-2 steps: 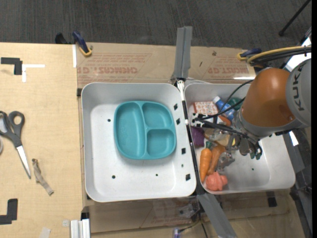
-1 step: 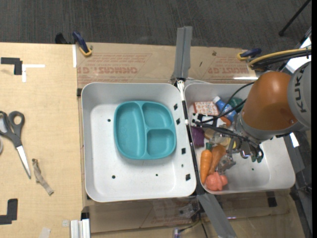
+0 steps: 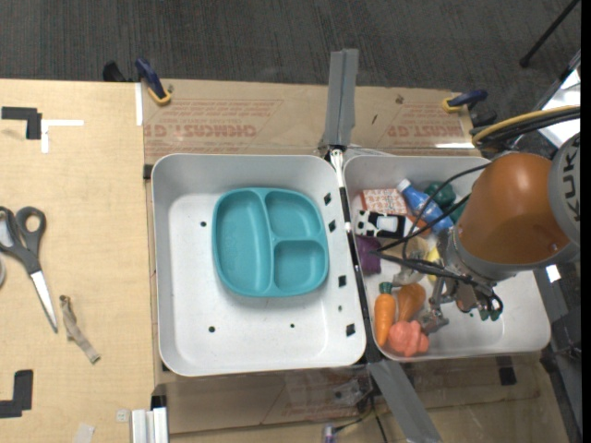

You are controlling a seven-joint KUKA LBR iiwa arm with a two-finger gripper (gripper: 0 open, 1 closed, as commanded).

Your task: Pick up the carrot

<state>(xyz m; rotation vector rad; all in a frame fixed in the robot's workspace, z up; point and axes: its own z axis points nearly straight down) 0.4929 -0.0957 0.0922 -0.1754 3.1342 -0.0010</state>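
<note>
The carrot (image 3: 384, 313) lies lengthwise at the left wall of the right bin (image 3: 517, 340), green top away from the camera, touching a pink toy (image 3: 406, 338) at its tip and with an orange-brown piece (image 3: 409, 300) just beside it. It appears to be a small toy: judged light, stiff and smooth, so likely slippery; the mid-body is the soundest place to grip, across its width. The gripper (image 3: 441, 309) hangs just right of the carrot, but whether its jaws are apart or closed cannot be told, and nothing is seen held.
</note>
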